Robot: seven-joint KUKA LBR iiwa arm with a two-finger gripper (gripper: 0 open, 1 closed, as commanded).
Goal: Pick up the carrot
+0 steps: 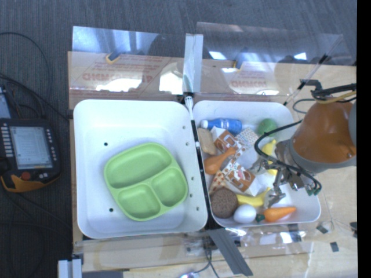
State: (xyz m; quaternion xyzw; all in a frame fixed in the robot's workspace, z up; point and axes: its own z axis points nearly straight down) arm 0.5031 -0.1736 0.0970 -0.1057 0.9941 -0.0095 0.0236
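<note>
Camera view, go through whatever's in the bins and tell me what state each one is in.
Carrot: lying flat at the right bin's front edge, not gripped.
Second carrot: lying tilted among the packets.
Blue bottle: on its side.
Green divided plate: right side up in the left bin.
White egg: resting beside the brown cookie.
Gripper: above the carrot.

- The arm (pixel 327 133) is cut off at the right edge.
- It covers the right bin (pixel 290 216) at its far right side.
- Items beneath the wrist are hidden.
</note>
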